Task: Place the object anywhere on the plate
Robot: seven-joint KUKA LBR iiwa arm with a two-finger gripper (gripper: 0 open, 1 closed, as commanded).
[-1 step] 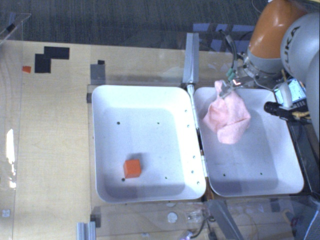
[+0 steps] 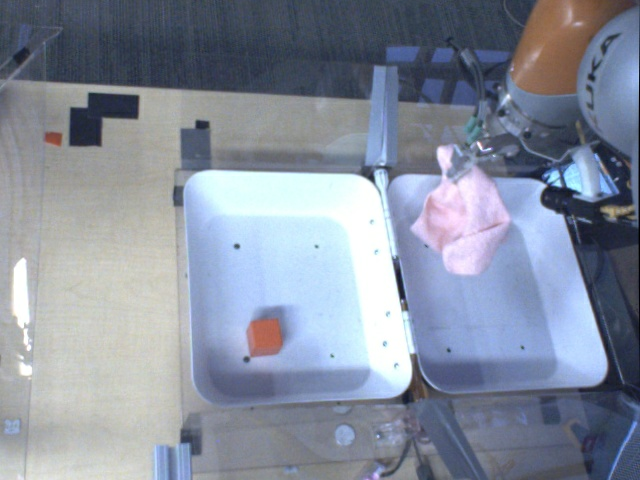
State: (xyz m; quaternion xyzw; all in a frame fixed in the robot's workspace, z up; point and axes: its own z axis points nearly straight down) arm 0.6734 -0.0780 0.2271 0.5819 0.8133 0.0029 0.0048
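You've got the light wooden bench (image 2: 100, 268) carrying two shallow white plastic bins side by side, touching along their inner edges. The left bin (image 2: 290, 208) sits roughly mid-bench; the right bin (image 2: 520, 318) runs out toward the bench's right edge.

The grey KUKA arm with the orange band (image 2: 575, 38) comes in over the bench's far right corner, its wrist above the far edge of the right bin.

Next down in size: the pink crumpled cloth (image 2: 462, 223). It hangs from its top corner, and that corner is pinched between the fingers of the two-finger gripper (image 2: 458, 161), so you can read the pincer as closed on the cloth. The cloth drapes down over the far half of the right bin, nearer that bin's far edge than its near edge, closer to the inner edge than the outer one (can't tell whether the lower fold touches the bin floor or hangs just clear of it).

Black tape patches (image 2: 98, 116) sit near the bench's far left corner, with a tiny orange marker (image 2: 52, 139) just beside them toward the left edge.

Smallest: the small orange-red cube (image 2: 265, 337) lies on the floor of the left bin, near its near edge, toward the near left corner, well apart from the cloth and gripper.
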